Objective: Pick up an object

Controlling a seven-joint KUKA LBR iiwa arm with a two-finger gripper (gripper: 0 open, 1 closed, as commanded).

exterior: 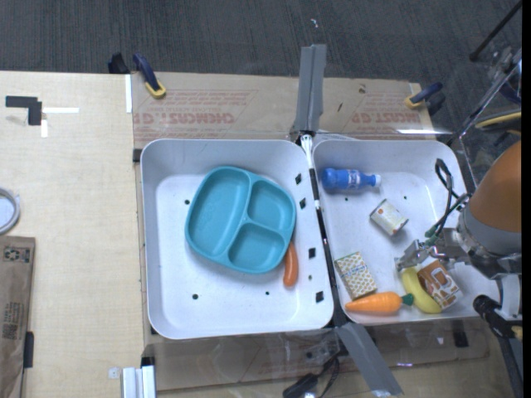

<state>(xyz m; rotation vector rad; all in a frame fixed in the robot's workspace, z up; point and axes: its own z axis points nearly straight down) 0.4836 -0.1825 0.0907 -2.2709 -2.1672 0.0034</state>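
The right bin (390,152) holds a blue bottle (349,179) lying at the back and a small white box (388,217) in the middle. At its front are a checkered cracker packet (358,274), an orange carrot (375,303), a yellow banana (417,292) and a brown snack packet (440,283). My gripper (421,255) reaches in from the right, low over the bin's front right corner. It sits just above the banana and the brown packet. I see nothing lifted off the bin floor.
The left bin (162,239) holds a blue divided plate (241,219) with a small orange sausage (290,267) beside its right edge. A grey divider post (312,81) stands behind the bins. The arm's orange band (504,191) hangs over the right bin's edge.
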